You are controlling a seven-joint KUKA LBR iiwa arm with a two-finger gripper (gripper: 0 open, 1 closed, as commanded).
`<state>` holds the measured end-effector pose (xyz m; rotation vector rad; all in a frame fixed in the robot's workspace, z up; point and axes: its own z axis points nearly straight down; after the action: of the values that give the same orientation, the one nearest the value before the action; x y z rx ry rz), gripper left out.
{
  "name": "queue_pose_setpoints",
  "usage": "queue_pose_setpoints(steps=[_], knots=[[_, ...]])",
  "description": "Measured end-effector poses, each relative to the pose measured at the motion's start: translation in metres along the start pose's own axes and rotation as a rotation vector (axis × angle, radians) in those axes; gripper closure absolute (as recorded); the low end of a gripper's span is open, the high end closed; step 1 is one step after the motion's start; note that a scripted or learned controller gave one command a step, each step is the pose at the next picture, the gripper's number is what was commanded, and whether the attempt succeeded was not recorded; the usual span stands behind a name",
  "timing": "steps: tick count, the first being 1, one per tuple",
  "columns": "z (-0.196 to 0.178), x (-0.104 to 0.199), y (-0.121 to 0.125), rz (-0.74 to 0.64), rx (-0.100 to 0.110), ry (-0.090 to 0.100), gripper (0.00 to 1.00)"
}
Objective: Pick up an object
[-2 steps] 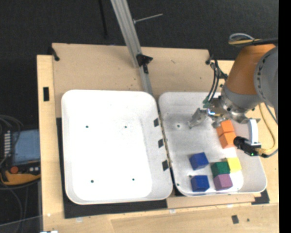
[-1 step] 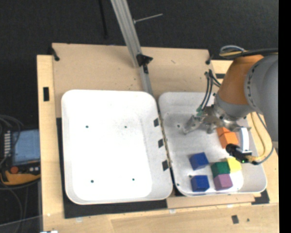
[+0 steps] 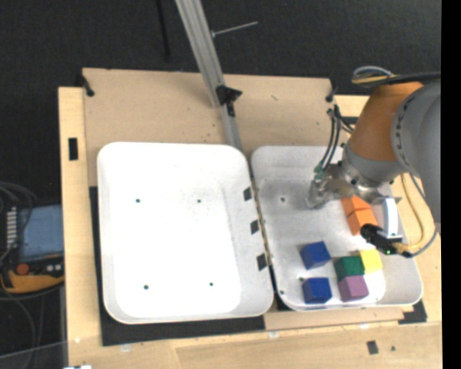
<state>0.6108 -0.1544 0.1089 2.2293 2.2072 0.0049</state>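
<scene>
**A:** Reaching in from the right, the arm (image 3: 384, 133) was over the right bin (image 3: 280, 167), orange band and grey wrist above the bin's far right part. The gripper (image 3: 316, 194) hung low over bare white floor in the bin's upper middle. Agree?

**B:** Agreed. Metal tip pointed down, near the floor or on it; contact could not be judged. Nothing was seen between the fingers. Whether they were spread or pressed together, I could not tell: too small and blurred.

**A:** Objects?

**B:** All in the right bin, nearer the camera than the gripper and to its right. An orange block (image 3: 359, 214) lay just right of the gripper, partly under the wrist hardware. An upper blue cube (image 3: 315, 254) sat below the gripper, apart from it. A lower blue cube (image 3: 317, 290) lay close to the near rim.

**A:** And the cluster at the near right corner?

**B:** A green cube (image 3: 349, 267) with a yellow cube (image 3: 370, 260) beside it on the right, touching or nearly so. A purple cube (image 3: 354, 287) sat just in front of the green one. All three were well apart from the gripper.

**A:** Left bin (image 3: 173, 229)?

**B:** White floor with a few dark specks. A slanted metal pole (image 3: 203, 48) ran from the top of the view down to between the bins.
</scene>
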Motion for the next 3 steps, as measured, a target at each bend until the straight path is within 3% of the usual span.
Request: queue_pose_setpoints(steps=[2, 3], knots=[[-0.117, 0.003, 0.000, -0.013, -0.003, -0.001, 1.00], [-0.115, 0.060, -0.011, -0.016, 0.004, 0.001, 1.00]])
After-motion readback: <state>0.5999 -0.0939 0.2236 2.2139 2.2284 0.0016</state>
